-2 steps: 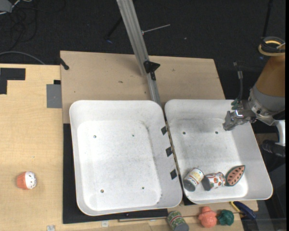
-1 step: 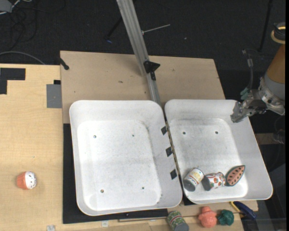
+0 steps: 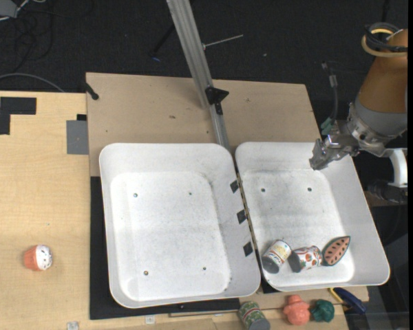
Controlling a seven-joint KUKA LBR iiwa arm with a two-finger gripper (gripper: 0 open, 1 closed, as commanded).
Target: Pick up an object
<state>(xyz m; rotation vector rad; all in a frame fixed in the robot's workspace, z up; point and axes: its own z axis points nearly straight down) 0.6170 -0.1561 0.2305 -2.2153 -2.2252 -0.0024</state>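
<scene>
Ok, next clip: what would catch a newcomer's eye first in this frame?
Probably the orange-banded arm at the right, its hand poised over the far edge of the right bin. Next, the cluster in that bin's near end: two small cans and a leaf-shaped orange piece in a row. The round orange-and-white toy alone on the wooden bench at far left also stands out.
</scene>
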